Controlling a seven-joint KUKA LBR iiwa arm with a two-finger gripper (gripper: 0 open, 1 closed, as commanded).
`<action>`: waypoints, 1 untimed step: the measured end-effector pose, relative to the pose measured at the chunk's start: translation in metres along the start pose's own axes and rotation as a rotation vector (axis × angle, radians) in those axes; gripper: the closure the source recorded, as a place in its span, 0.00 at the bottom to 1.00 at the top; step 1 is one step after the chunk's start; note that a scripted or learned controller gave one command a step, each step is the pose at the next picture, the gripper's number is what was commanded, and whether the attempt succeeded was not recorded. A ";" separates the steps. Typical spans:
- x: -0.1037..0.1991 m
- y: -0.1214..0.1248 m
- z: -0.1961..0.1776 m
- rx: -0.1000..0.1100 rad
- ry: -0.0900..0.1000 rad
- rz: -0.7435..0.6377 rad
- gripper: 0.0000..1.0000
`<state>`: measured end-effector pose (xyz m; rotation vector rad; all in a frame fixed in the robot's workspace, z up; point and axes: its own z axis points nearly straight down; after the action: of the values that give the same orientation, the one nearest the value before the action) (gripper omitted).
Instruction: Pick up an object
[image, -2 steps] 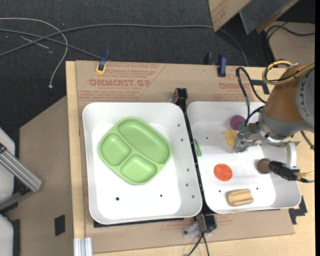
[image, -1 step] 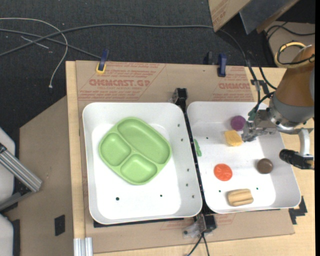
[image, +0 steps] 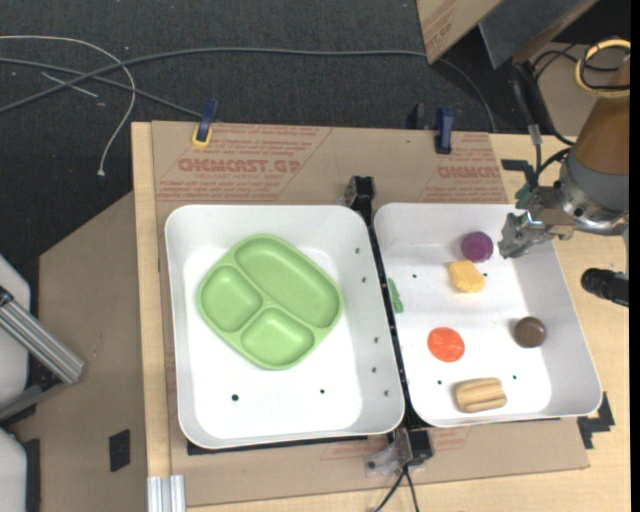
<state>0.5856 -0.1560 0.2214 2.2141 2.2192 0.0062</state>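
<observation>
Objects sit loose in right bin (image: 560, 330); left bin (image: 190, 330) has green divided plate (image: 268, 300). Then orange ball (image: 446, 344), tan bread roll (image: 479, 394), yellow block (image: 466, 276), purple ball (image: 477, 245), brown ball (image: 529, 331). Pincer (image: 517, 238) just beside purple ball; grip state can't tell.

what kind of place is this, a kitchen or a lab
Most likely a robotics lab, not a kitchen: two white bins sit on a cardboard-covered bench held by blue clamps, loose cables trail across the floor, and a robot claw reaches over toy food.
</observation>
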 end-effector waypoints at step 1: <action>0.000 0.002 -0.046 0.002 0.001 0.000 1.00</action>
<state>0.5867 -0.1561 0.2679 2.2157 2.2197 0.0049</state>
